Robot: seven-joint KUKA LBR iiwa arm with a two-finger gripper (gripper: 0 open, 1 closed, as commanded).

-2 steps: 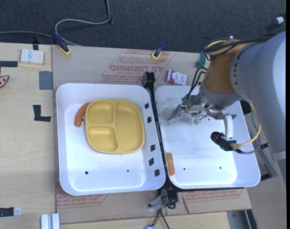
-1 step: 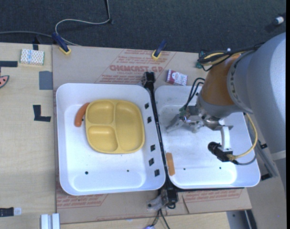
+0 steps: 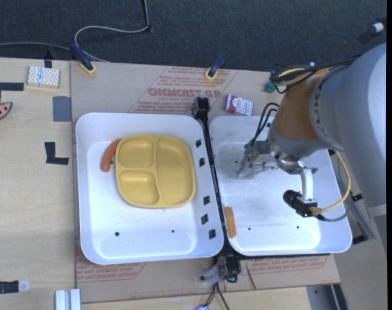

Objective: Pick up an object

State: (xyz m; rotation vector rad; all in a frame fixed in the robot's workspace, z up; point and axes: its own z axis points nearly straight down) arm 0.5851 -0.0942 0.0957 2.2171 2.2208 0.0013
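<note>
Our hand (image 3: 250, 166) sits low in the right bin (image 3: 325, 237); we cannot tell its state. The nearest object, an orange piece (image 3: 229, 221), lies toward seven o'clock, long axis twelve-to-six.

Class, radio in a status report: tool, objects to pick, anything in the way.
Tool low in right bin, nothing seen held. Yellow plate and orange sausage in left bin. Small orange piece at right bin's left edge.

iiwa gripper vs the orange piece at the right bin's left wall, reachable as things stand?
Probably yes. The gripper is low in the right bin, and the small orange piece lies in the same bin with nothing on it. It hugs the divider wall, though, so finger room on that side looks tight.
</note>
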